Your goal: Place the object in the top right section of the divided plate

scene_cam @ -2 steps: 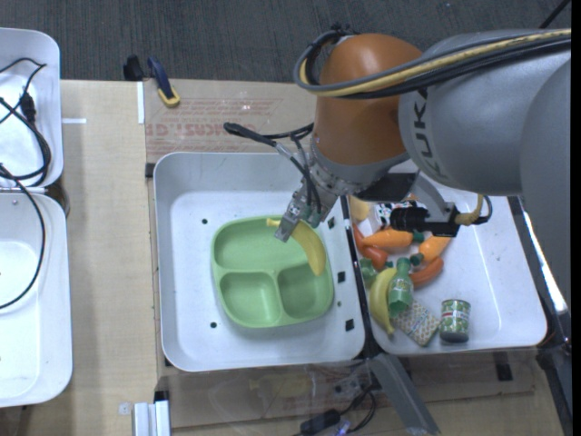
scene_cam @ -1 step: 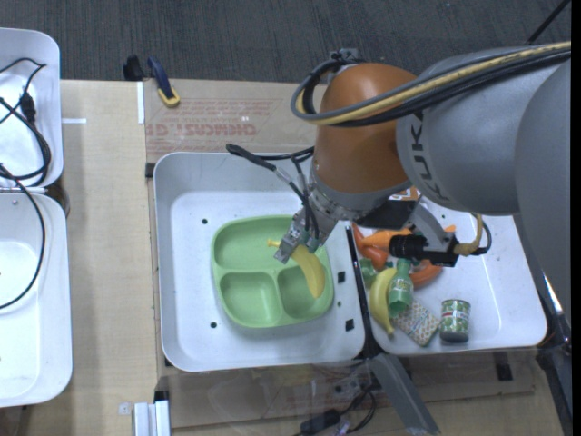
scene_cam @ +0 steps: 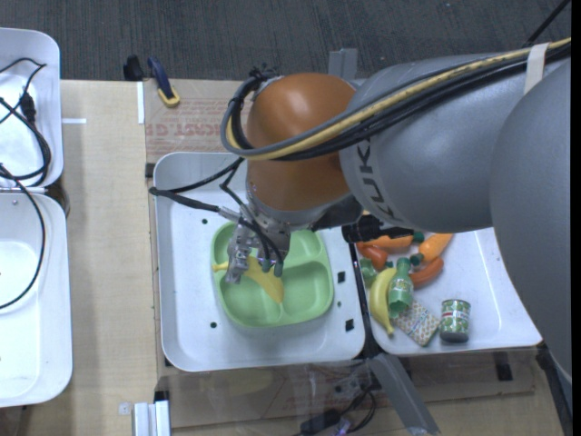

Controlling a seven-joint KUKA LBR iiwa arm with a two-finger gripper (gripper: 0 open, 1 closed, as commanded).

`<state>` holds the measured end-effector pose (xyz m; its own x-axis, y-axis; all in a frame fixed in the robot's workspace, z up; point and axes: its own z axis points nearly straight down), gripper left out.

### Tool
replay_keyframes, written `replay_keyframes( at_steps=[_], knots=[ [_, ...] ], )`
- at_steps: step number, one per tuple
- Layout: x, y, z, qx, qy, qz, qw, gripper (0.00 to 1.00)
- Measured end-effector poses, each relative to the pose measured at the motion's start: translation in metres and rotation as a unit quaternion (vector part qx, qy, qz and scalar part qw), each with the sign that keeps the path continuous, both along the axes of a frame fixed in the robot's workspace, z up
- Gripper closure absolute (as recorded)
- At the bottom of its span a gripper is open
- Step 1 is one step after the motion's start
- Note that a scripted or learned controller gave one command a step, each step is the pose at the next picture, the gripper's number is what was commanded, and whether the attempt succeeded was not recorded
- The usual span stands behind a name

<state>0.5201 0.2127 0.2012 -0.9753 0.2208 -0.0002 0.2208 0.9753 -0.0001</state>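
From above, the grey arm (scene_cam: 454,143), smooth and rounded with its glossy orange band (scene_cam: 295,139), reaches in from the right and covers the far part of the left bin (scene_cam: 182,334). The gripper (scene_cam: 250,266) hangs over the left half of the green divided plate (scene_cam: 304,293), a soft-cornered, matte plastic plate with raised ridges between its sections. A yellow piece (scene_cam: 266,282), flat and wedge-like, shows just under and right of the fingertips, over the middle of the plate near its dividing ridge; whether the fingers pinch it or stand open I cannot tell, since wrist and cables hide the gap. The plate's far right section lies largely under the wrist.

The left bin is shallow white plastic with rounded rims; bare floor runs along its left and near sides, while the plate sits close to its right wall. The right bin (scene_cam: 508,330) touches it along that wall and holds a curved banana (scene_cam: 381,298), orange carrot-like shapes (scene_cam: 427,248), a small green bottle (scene_cam: 402,284), a speckled flat packet (scene_cam: 418,322) and a short green-labelled can (scene_cam: 455,320), crowded toward its left. Black cables (scene_cam: 23,143) loop over white trays at far left.
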Motion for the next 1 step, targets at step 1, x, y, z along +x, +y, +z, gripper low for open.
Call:
replay_keyframes(
  at_steps=[1],
  knots=[
    [0.0047,0.0152,-0.0833,0.0001,0.0,-0.081,0.9967,1.0]
  ],
)
